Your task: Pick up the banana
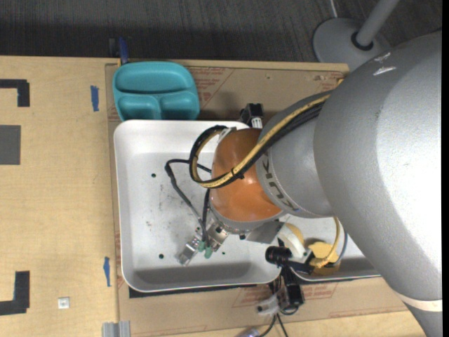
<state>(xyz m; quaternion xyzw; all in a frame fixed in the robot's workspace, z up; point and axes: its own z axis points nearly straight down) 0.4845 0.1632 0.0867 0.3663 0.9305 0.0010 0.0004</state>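
A: Where is the gripper (191, 251) right now?

B: Low over the floor of the left bin (140, 188), toward its near edge. It hangs below the orange band (235, 181) of the arm (365, 167), which reaches in from the right and covers much of the scene.

A: Does it hold anything?

B: Nothing shows between the fingers (186, 255). From this angle one cannot tell whether they are spread or pressed together; they read as one small grey tip with a green mark beside it.

A: And the banana?

B: A yellow curved piece (335, 248) peeks out in the right bin (351, 271), by its near wall, mostly hidden under the arm. It is probably the banana, though too little shows to be sure of its long axis.

A: So which way must the arm go?

B: Judging by this, the fruit lies to the right of the fingers, across the wall between the two bins and well apart from them. The gripper would need to lift clear of that wall and travel right before descending.
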